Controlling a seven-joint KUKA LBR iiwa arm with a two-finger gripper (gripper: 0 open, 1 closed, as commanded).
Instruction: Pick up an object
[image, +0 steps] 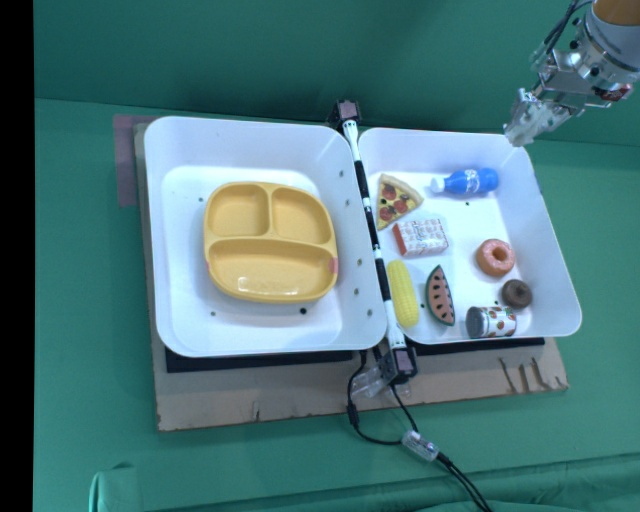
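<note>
I see the gripper (522, 128) hovering at 1 o'clock above the right bin (560, 270), apparently holding nothing; finger spread unreadable. Nearest candidate, the bottle (466, 182), lies untouched. Pick not started.

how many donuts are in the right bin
2, both near the bin's right wall: an orange donut and, just below it, a smaller brown donut beside the can. None looks hidden.

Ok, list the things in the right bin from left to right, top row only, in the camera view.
Pizza slice → blue bottle. The end effector hangs beyond the bin's far right corner, above the rim.
</note>
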